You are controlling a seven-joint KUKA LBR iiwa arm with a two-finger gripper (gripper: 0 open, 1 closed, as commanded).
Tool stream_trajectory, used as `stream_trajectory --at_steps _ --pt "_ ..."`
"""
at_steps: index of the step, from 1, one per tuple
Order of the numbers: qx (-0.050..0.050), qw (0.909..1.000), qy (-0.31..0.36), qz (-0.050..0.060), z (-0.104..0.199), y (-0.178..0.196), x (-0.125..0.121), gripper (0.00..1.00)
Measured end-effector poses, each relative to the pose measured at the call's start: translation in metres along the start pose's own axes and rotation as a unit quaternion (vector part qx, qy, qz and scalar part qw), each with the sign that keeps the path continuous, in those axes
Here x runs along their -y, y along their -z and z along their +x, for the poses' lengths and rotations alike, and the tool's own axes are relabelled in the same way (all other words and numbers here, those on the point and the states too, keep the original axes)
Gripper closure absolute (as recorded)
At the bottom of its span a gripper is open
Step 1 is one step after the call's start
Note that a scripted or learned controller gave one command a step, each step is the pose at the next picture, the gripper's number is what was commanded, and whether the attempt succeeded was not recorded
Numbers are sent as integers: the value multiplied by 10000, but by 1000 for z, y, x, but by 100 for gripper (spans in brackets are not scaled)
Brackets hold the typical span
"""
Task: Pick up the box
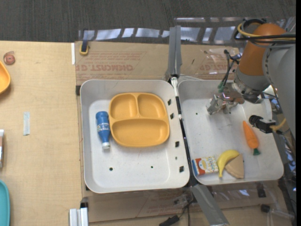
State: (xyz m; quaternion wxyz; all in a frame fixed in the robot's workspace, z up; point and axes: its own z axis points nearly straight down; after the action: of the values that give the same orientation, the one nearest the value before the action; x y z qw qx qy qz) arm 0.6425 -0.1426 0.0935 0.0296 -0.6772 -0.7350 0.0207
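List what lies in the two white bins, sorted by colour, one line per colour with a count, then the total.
Yellow-orange: 1, the divided plate
Blue: 1, the bottle
Orange: 1, the carrot
Yellow: 1, the banana
Tan: 1, the bread slice
White with orange print: 1, the box
Total: 6

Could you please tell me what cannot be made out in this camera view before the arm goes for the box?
- Gripper: too small and blurred to read its finger state.
- Box: printing too small to read; its right end hidden by the banana.
- Wedge-shaped item: partly covered by the banana, identity unclear.
- Blue bottle: label unreadable.
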Motion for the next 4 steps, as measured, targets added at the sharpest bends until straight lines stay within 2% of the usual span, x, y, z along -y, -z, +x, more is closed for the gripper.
stream_trajectory --at_steps 1,2,3,4 --pt "83 9994 73 -342 99 94 31 100" --pt "84 9994 73 -342 99 94 31 0" --pt "76 9991 -256 -342 12 126 93 0" --pt "80 9994 15 -332 95 111 94 0"
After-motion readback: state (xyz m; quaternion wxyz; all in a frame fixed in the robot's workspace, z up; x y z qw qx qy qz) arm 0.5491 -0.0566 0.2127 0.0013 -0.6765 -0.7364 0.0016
